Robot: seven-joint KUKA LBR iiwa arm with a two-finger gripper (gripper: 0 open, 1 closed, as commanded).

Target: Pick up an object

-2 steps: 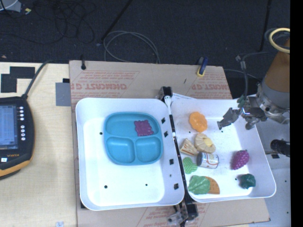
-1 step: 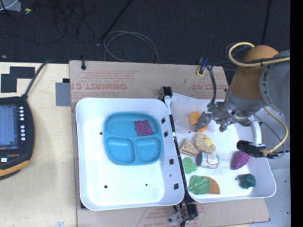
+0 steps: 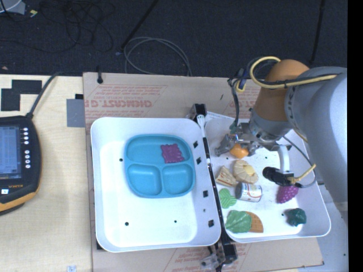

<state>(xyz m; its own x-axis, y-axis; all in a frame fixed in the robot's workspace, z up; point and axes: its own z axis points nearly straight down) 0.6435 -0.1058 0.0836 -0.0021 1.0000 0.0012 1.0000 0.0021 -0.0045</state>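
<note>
The end effector (image 3: 240,143) is low in the right bin (image 3: 317,222), right over a small orange fruit (image 3: 240,151). I cannot tell if it is gripping the fruit. Near it lie a tan shell (image 3: 245,170), a sandwich piece (image 3: 226,177), a little can (image 3: 249,192), purple grapes (image 3: 287,193) and a green leaf (image 3: 239,221). The left bin (image 3: 108,220) holds a blue tray (image 3: 159,166) with a pink block (image 3: 172,152) in one top compartment.

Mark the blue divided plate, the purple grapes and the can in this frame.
blue divided plate (image 3: 148,180): camera view, bare lower-left compartment.
purple grapes (image 3: 287,193): camera view, middle of the bunch.
can (image 3: 250,192): camera view, its white side.
</note>
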